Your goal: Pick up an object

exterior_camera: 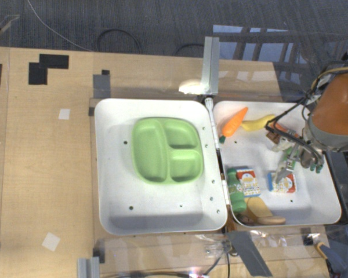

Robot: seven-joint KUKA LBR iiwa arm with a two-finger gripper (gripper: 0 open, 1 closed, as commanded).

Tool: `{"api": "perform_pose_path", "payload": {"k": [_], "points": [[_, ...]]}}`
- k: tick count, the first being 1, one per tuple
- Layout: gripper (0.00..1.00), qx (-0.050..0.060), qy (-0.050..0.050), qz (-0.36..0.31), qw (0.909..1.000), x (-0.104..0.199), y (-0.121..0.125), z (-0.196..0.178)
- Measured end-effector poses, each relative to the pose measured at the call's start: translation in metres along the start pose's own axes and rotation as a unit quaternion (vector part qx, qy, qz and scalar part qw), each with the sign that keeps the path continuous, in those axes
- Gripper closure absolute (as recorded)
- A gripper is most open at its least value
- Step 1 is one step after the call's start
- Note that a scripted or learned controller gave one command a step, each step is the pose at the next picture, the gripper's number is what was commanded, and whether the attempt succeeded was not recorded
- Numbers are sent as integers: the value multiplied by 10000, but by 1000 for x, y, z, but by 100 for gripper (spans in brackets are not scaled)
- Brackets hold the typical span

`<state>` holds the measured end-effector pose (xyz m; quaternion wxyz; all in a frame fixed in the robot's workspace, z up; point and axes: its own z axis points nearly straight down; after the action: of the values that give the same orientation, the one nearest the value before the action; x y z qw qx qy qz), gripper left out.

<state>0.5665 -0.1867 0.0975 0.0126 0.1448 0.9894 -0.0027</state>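
Nearest the camera in the right bin [325, 213] there's a tan lump [262, 208], maybe bread, then a green box [242, 184] and a small blue-and-white packet [282, 182]. The gripper [288, 165] sits right over that packet; can't tell if it's gripping. Further back, a carrot [234, 122] and banana [258, 122]. A green divided plate [166, 150] sits in the left bin [113, 213].

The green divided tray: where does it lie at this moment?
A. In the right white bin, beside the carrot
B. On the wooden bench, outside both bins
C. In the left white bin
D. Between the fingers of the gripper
C: the green divided tray lies flat in the left white bin, while the carrot and the gripper are over in the right white bin.
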Motion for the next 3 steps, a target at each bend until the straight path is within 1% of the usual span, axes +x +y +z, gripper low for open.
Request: {"api": "perform_pose_path", "payload": {"k": [1,2,3], "points": [[0,5,-10,430,9991,3,5,0],[0,-3,-47,198,9998,22,17,-1],[0,-11,-64,-1249,9921,44,34,-1]]}}
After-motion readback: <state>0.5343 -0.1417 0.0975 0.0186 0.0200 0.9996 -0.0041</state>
